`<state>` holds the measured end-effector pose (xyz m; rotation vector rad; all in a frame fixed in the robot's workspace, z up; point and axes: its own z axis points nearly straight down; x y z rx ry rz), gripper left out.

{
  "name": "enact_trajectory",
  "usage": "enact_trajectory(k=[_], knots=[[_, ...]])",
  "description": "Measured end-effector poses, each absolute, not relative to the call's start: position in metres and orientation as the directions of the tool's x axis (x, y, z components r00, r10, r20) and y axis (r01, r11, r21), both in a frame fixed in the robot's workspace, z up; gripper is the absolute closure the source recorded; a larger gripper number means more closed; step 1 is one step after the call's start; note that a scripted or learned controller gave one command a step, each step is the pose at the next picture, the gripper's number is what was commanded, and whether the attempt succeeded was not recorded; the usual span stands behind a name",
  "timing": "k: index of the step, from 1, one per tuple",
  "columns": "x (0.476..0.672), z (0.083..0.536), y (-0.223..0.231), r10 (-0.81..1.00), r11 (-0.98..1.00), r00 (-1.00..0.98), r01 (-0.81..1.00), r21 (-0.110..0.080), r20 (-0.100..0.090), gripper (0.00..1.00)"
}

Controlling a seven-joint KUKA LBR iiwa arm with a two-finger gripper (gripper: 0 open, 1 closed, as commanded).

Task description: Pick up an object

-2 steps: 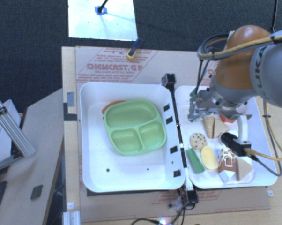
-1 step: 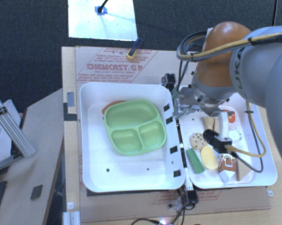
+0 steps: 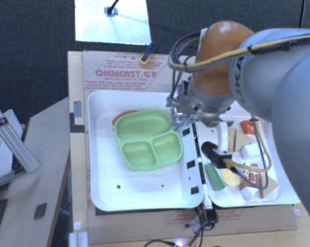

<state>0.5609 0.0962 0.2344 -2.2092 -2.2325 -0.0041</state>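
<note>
A light green divided tray [image 3: 147, 138] lies in the left white bin [image 3: 101, 158], tilted, with an orange-red piece [image 3: 119, 118] peeking out from under its far left edge. My gripper [image 3: 177, 118] hangs low over the tray's far right corner, close to the wall between the two bins. Its tip looks to be at the tray's rim, but the wrist hides whether they touch. The orange-banded wrist and grey arm cover much of the right bin [image 3: 242, 199].
The right bin holds several small things: an orange-red piece [image 3: 247, 126], a tan wedge [image 3: 241, 139], a white block [image 3: 252, 151], a green stick [image 3: 214, 177] and a yellow piece [image 3: 229, 177]. A cardboard sheet [image 3: 119, 73] lies behind the bins.
</note>
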Motion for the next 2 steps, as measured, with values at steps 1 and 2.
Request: enact_trajectory(k=[1, 2], knots=[[0.5595, 0.2296, 0.0920, 1.000, 0.003, -0.003, 1.000, 0.000, 0.000, 1.00], [0.5505, 0.2289, 0.0933, 1.000, 0.003, -0.003, 1.000, 0.000, -0.001, 1.00]])
